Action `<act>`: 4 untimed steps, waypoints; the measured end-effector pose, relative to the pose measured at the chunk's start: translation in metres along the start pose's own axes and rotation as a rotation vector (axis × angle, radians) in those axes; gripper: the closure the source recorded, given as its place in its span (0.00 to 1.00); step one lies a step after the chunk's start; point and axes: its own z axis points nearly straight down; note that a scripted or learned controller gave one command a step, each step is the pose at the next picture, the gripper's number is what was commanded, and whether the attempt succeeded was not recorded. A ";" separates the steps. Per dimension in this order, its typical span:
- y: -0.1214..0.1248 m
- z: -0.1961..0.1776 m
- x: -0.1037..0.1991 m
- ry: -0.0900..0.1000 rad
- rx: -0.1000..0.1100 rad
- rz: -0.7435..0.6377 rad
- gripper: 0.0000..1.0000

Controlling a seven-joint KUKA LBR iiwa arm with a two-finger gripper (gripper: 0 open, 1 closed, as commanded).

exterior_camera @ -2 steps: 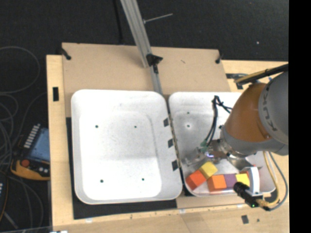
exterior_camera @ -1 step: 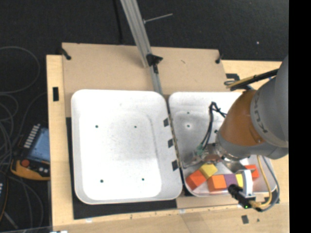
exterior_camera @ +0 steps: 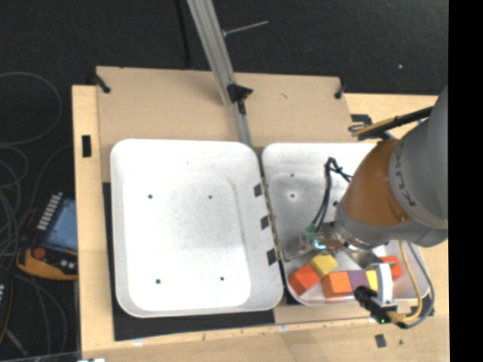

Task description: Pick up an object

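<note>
Grey arm (exterior_camera: 411, 179) hides its claw, state unclear, above 4 blocks (exterior_camera: 332, 276) in the right bin (exterior_camera: 290, 168).

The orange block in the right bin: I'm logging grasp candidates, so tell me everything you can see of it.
The orange block is a small, plain, solid-coloured piece with flat faces and fairly sharp edges; its material cannot be told. It lies low in the right bin, near that bin's front left corner, turned slightly askew to the walls. A yellow block sits just behind it to the right, and an orange-tan block lies close on its right; actual contact cannot be told. The end effector hangs just above, not holding it.
</note>
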 end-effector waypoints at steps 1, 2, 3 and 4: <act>0.000 0.000 0.000 0.000 0.000 0.001 0.00; 0.005 0.000 0.006 -0.001 -0.001 -0.004 0.00; 0.005 0.000 0.006 -0.001 -0.001 -0.003 0.00; 0.004 -0.050 -0.030 -0.003 -0.004 -0.001 0.00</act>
